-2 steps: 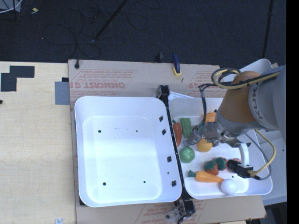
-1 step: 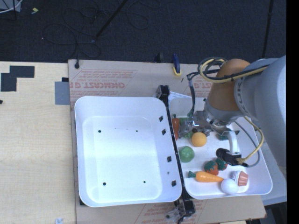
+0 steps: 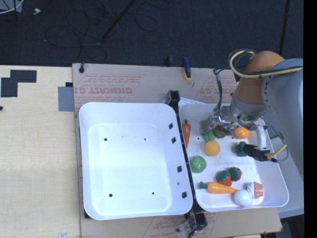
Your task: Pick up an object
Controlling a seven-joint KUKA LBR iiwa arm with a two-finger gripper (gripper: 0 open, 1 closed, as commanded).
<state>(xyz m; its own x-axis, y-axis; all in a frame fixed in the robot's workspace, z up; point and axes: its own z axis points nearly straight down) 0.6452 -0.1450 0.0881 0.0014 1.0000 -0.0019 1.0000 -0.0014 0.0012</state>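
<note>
White egg (image 3: 242, 198) nearest; orange ball (image 3: 212, 148) below gripper (image 3: 218, 123).

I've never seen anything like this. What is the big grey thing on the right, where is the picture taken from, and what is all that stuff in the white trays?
The grey shape with the orange band is a robot arm, reaching in from the right. One camera fixed above the bench looks down at a slant. Two shallow white bins sit side by side: the left bin and the right bin, which holds toy food: an orange ball, a green ball, a carrot, a strawberry and a white egg. The arm's end effector is lowered among the toys at the bin's far end. Whether it grips anything is too cluttered to tell.
</note>
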